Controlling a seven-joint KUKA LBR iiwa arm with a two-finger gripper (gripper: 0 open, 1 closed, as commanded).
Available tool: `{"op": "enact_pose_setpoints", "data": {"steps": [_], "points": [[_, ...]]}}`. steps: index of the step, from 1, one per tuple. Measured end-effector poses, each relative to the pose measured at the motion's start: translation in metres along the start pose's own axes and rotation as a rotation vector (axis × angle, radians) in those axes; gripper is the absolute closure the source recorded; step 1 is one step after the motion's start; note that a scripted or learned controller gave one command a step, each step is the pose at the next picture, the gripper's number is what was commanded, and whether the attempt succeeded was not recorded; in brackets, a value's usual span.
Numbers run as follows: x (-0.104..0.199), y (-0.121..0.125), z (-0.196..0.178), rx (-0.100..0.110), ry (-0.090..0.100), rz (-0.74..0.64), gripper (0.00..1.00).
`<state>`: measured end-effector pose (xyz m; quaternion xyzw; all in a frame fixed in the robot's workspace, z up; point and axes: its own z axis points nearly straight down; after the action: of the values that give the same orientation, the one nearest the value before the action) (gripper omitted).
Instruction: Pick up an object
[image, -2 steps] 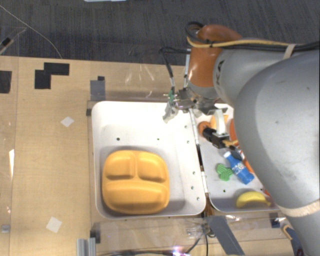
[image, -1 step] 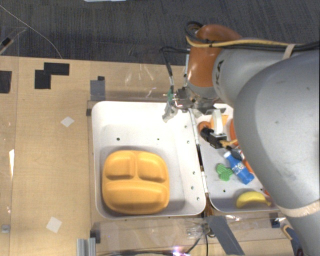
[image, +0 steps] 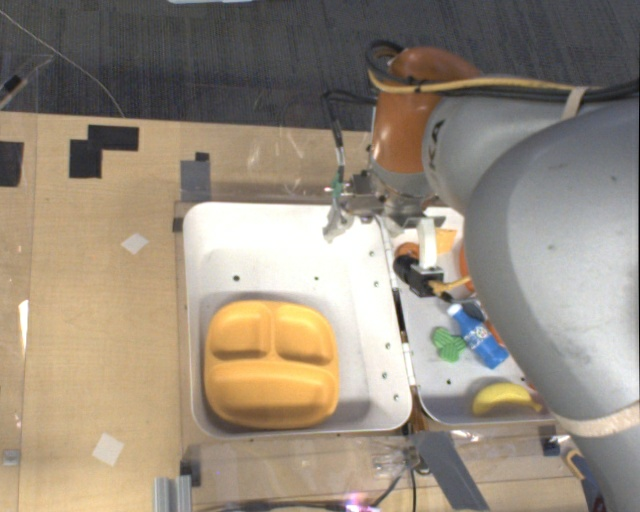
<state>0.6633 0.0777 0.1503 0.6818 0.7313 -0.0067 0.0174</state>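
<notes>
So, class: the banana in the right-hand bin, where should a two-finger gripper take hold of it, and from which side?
Probably across the banana's thick middle, coming straight down from above. It lies flat on its side by the right bin's near wall, curving lengthways, so its narrow width suits the gripper.

1. I see the left bin (image: 290, 250) with its whole upper half bare; a gripper could drop straight in there.
2. A yellow divided tray (image: 270, 362) takes up the lower left of that bin, leaving a bare strip along its right wall.
3. The right bin (image: 432, 400) is crowded: a yellow banana (image: 503, 398) near the lower rim, a green piece (image: 449, 343) and a blue bottle (image: 478, 335) just above it.
4. My own arm (image: 540, 230) overhangs most of the right bin, hiding its right side.
5. The ridge between the bins (image: 400, 330) stands in any sideways path.
</notes>
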Motion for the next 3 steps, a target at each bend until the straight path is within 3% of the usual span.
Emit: {"op": "enact_pose_setpoints", "data": {"steps": [1, 3], "points": [[0.0029, -0.0045, 0.0014, -0.013, -0.006, -0.002, 0.00], [0.0039, -0.0041, 0.0021, -0.016, -0.005, 0.049, 0.00]]}}
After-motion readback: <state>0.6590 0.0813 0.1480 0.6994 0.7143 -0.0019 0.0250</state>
